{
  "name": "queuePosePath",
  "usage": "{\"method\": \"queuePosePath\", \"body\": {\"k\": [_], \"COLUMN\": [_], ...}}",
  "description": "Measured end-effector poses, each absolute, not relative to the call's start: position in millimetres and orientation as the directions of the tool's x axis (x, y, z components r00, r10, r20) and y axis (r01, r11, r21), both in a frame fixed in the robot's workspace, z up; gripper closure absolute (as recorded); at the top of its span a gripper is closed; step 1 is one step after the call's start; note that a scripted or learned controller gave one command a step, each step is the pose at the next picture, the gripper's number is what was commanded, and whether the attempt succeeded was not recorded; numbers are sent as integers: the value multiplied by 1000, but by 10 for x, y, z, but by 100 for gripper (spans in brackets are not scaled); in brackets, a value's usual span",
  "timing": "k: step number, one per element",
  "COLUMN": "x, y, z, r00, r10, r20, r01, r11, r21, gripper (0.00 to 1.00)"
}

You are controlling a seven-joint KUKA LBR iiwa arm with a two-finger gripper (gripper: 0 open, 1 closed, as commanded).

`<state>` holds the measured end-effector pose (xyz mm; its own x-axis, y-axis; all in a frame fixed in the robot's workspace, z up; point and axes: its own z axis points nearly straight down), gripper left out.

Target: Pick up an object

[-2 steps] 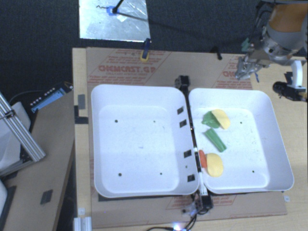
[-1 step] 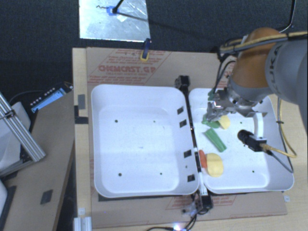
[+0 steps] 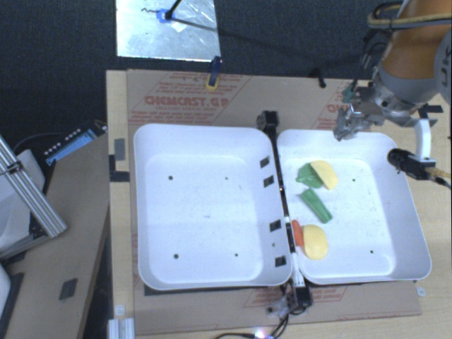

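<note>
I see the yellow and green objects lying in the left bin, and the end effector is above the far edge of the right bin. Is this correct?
Not quite. The camera view shows the yellow and green objects lying in the right bin, not the left bin. The rest holds: the end effector is above the right bin's far edge.

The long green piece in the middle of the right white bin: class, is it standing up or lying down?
Lying down. The long green piece rests flat along the floor of the right white bin, slanting diagonally.
</note>
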<state>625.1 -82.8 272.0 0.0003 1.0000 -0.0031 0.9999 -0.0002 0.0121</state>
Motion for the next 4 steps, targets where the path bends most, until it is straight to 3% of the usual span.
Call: {"method": "queuePosePath", "body": {"k": [1,2,3,4], "x": [6704,6662,6251,6273], "y": [108,1432,1476,1190], "z": [1938,983,1175,1982], "r00": [-12,-15,-5,1], "r10": [1000,1000,1000,1000], "r20": [2,5,0,1], "r01": [1000,1000,1000,1000], "r11": [12,15,5,-1], "r21": [3,-3,-3,6], "gripper": [100,100,100,100]}}
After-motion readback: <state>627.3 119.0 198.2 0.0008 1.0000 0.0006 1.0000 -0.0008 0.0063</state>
